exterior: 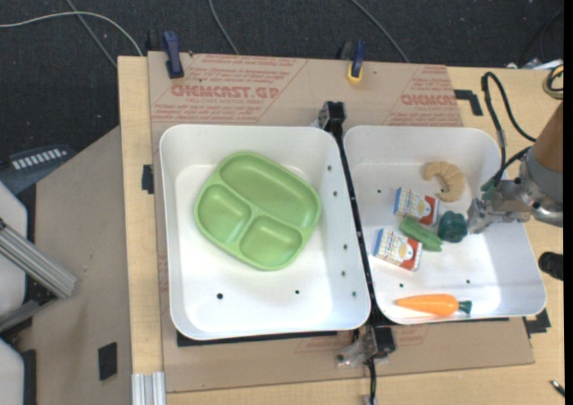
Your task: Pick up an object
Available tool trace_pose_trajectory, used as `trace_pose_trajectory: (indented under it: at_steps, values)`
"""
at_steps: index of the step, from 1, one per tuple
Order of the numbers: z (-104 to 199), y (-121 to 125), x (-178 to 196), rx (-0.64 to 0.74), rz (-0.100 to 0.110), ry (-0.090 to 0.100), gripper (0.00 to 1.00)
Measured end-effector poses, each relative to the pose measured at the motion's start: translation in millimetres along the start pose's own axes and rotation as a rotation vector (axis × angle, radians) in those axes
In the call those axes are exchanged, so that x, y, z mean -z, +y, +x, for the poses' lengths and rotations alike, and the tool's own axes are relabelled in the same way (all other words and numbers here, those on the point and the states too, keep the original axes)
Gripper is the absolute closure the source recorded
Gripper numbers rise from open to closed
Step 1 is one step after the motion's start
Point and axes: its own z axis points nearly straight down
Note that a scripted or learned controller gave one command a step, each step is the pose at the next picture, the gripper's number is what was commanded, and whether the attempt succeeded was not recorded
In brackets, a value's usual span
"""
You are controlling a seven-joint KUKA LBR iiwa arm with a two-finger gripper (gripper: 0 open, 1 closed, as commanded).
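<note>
The right bin holds several small things. A tan croissant-shaped toy lies at the back, with a small carton in front of it and a second carton nearer the divider. A green stick lies between the cartons, ending by a teal lump. An orange carrot rests along the front wall. My gripper hangs low at the bin's right side, right beside the teal lump.
The left bin holds a light green divided plate. Blue and yellow clamps pin the cardboard at the back. A black cable loops behind the right bin near the arm.
</note>
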Motion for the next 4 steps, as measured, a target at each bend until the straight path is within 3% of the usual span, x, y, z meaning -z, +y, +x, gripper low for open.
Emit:
trace_pose_trajectory:
  at_steps: [1, 2, 4]
  values:
    - [6.6, 1.2, 60.6, 0.001, -0.003, -0.001, 1.00]
    - [6.6, 1.4, 64.3, 0.000, 0.001, 0.001, 1.00]
    - [102.6, 15.5, 56.8, 0.004, 0.001, 0.002, 1.00]
